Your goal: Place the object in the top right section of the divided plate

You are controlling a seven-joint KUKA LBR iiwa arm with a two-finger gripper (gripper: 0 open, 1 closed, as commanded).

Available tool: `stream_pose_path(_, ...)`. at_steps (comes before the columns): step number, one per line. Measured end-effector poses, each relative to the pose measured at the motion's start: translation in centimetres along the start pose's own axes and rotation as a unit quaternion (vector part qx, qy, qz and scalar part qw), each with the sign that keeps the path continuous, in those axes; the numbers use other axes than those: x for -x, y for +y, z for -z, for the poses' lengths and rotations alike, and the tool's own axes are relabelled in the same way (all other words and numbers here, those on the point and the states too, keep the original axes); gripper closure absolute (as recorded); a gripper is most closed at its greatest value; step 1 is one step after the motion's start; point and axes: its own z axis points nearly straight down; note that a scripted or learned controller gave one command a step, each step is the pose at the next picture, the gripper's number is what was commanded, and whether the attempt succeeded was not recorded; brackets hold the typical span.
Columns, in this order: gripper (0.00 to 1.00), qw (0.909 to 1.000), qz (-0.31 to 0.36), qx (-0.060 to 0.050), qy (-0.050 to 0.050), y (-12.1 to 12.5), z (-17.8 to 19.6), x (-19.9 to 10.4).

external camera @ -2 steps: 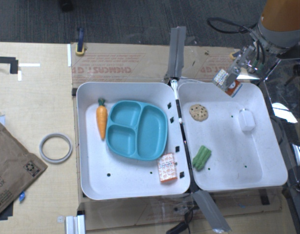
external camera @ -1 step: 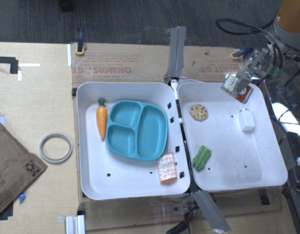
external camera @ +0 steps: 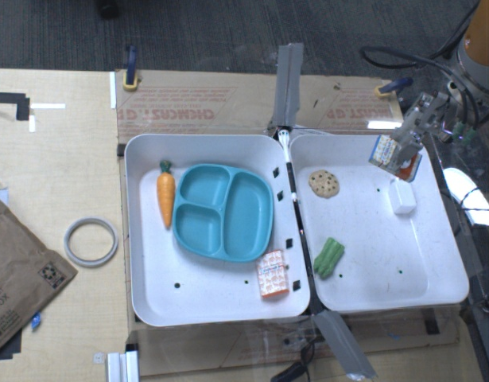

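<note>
Nearest you, a small red-and-white packet (external camera: 273,274) lies in the left bin (external camera: 141,293), just below the teal divided plate (external camera: 224,212). A green pickle (external camera: 328,257) sits low in the right bin (external camera: 443,277). Farther back you see a carrot (external camera: 165,194) just left of the plate, a cookie (external camera: 324,184), and a white block (external camera: 403,197). Over the right bin's far right corner hangs the pincer (external camera: 397,156), pinching a blue-and-red packet (external camera: 391,153), well apart from the plate.
</note>
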Motion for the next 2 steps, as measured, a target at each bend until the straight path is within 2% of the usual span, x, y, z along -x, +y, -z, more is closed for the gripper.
stream_pose_path(1, 1.00, 0.9939, 0.110, 0.000, -0.001, 0.2, 2.7, 4.7)
stream_pose_path(2, 1.00, 0.9994, 0.036, 0.000, 0.000, -7.8, 1.2, -3.3)
